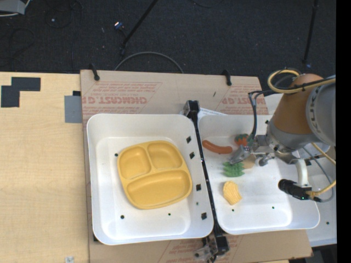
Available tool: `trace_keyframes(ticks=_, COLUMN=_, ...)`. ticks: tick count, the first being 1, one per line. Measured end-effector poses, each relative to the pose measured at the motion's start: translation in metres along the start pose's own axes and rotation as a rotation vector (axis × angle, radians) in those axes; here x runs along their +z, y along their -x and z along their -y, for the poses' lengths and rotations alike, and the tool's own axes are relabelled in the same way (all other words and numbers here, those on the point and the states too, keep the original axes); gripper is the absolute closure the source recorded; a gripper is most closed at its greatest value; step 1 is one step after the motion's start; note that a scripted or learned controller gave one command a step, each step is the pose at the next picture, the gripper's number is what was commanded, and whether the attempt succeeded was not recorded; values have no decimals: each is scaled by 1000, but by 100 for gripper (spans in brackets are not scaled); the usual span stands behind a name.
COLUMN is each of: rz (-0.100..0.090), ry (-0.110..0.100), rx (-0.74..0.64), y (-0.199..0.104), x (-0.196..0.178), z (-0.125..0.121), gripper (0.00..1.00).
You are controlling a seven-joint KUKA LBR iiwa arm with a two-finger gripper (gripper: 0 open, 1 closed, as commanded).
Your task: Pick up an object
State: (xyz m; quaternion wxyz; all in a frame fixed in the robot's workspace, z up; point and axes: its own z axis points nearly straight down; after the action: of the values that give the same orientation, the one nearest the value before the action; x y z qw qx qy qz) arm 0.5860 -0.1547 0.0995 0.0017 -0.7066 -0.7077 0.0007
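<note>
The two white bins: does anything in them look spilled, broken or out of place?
Nothing stands out. The yellow divided plate lies flat in the left bin; a sausage, green toy and corn piece lie loose in the right bin.

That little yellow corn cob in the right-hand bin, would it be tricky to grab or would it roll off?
The corn cob looks like a small plastic toy, so probably light and stiff. Its rounded shape suggests that it could roll if nudged sideways. It lies apart from the green piece, leaving room around it.
</note>
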Motion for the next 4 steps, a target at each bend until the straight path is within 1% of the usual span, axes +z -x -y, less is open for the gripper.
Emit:
trace_keyframes(ticks=1, rz=-1, ry=1, rx=2, y=1, x=-13, z=0, gripper=100)
trace_keyframes(ticks=2, rz=1, ry=4, rx=4, y=4, x=-72, z=7, gripper=100)
trace_keyframes(ticks=3, rz=2, ry=4, rx=0, y=5, x=-123, z=7, gripper=100)
trace_keyframes(ticks=4, rz=0, ry=0, rx=-1, y=-45, x=-115, z=4, gripper=100)
